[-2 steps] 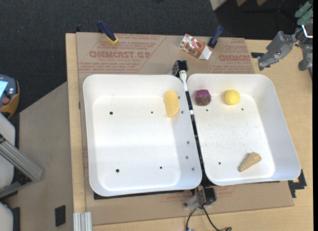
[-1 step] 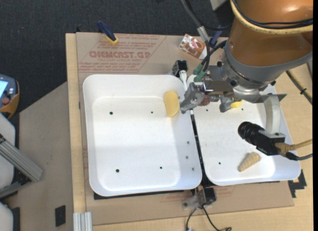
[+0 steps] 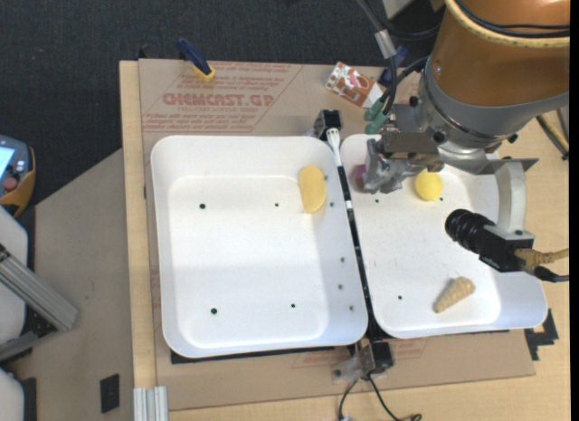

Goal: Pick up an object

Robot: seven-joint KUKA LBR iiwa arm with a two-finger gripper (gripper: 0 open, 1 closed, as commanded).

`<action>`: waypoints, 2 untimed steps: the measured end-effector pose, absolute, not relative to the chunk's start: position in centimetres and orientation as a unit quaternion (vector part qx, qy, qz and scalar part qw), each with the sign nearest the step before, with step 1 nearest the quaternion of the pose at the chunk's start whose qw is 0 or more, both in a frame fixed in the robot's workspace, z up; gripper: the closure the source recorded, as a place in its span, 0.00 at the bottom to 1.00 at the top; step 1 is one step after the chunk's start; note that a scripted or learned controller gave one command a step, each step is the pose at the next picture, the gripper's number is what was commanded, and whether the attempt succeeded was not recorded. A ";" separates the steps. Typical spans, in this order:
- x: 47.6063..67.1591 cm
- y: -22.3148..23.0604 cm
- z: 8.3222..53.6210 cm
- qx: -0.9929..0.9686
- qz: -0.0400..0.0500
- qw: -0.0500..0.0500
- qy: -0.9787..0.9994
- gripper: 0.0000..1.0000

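My gripper (image 3: 384,179) hangs low over the far left corner of the right bin (image 3: 407,320), below the big orange-banded wrist. A small purple-pink object (image 3: 359,176) lies just left of the fingers, close to the bin wall; whether they touch it is unclear. A yellow ball (image 3: 429,186) rests just right of the gripper. A tan ridged cone (image 3: 453,294) lies near the right bin's front. In the left bin (image 3: 181,229), a pale yellow oblong piece (image 3: 312,189) sits against the right wall.
A black cylindrical part (image 3: 479,234) of the arm juts over the right bin. A black divider strip (image 3: 351,229) runs between the bins. A yellow-blue clamp (image 3: 195,60) and a red-white packet (image 3: 350,82) lie on the cardboard behind.
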State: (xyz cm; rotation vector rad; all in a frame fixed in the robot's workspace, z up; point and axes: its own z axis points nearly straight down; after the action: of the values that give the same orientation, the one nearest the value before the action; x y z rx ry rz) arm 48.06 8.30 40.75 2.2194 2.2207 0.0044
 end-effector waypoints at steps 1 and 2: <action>47.8 15.2 36.0 0.704 -0.003 -0.003 0.710 1.00; 47.9 11.2 36.2 0.709 -0.001 -0.001 0.706 1.00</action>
State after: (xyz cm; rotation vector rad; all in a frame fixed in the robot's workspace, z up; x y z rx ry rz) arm 47.93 11.22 36.16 2.2269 2.2179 -0.0045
